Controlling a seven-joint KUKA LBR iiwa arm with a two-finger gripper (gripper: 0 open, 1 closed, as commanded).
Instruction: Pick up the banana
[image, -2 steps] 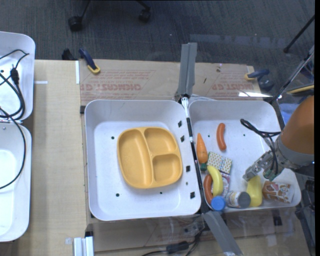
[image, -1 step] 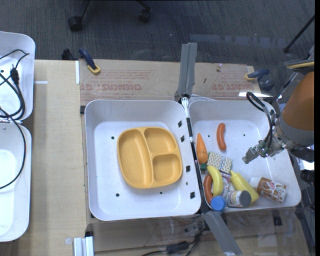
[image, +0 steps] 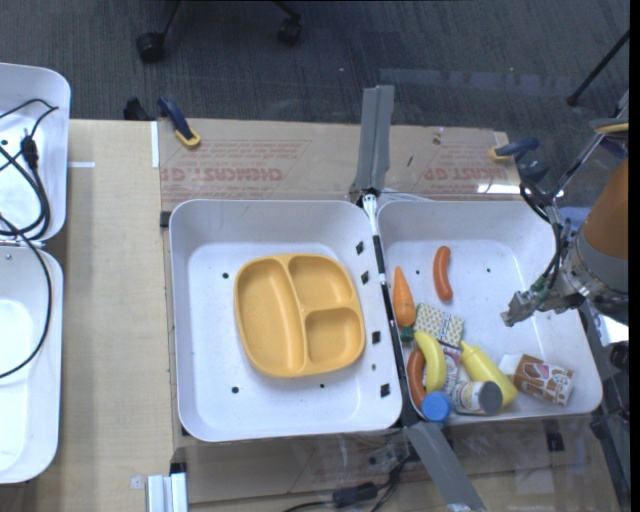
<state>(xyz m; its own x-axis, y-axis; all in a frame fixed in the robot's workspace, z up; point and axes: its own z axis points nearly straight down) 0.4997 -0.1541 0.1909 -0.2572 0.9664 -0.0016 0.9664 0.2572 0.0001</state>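
The left bin (image: 200, 300) holds a yellow divided plate (image: 298, 312) near its middle. In the right bin (image: 500, 250) the banana (image: 431, 360) lies by the left wall toward the front edge, wedged among a carrot (image: 402, 297), a bottle (image: 470, 392) and a sausage (image: 442, 273). The gripper (image: 522, 306) hovers near the right wall; I cannot tell its grip. That clutter could spoil the grasp

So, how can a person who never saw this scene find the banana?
Look in the right bin, near its front left corner, where several items lie in a pile. The banana is the short curved yellow fruit there, between the checkered packet and the yellow bottle; unlike the bottle, it has no cap.
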